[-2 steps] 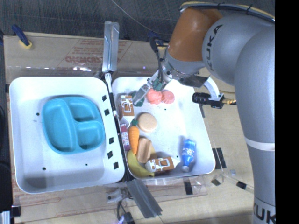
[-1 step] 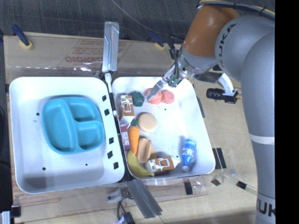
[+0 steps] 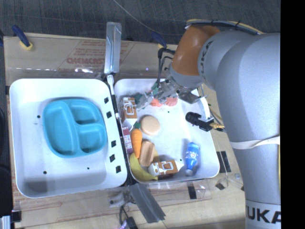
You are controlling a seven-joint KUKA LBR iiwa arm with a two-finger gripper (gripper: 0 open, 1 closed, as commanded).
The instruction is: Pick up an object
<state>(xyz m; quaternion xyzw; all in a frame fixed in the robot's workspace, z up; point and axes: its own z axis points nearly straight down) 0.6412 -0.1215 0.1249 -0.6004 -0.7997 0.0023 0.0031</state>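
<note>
I have the arm reaching in from three o'clock, and its gripper [image 3: 159,95] sits low over the twelve o'clock end of the right bin [image 3: 206,144]. From this camera I cannot tell the state of the pincer; the wrist and clutter around it hide that. Just under and beside it there is a small reddish object [image 3: 170,101] and something greenish [image 3: 139,98], too blurred for me to name. No object is clearly held.

The likeliest targets lie toward six and seven o'clock from the pincer: a small carton [image 3: 129,109] just beside it at eight o'clock, then a round tan bun [image 3: 151,124], then a carrot [image 3: 136,142] whose long axis runs roughly twelve to six along the bin's left wall. Farther down lie a banana [image 3: 138,171], a second carton [image 3: 163,168] and a blue bottle [image 3: 191,157], well apart from the pincer. The left bin [image 3: 21,142] carries a blue tray [image 3: 76,127].

My judgement: the reddish thing is nearest, so a short drop there is the natural try
</note>
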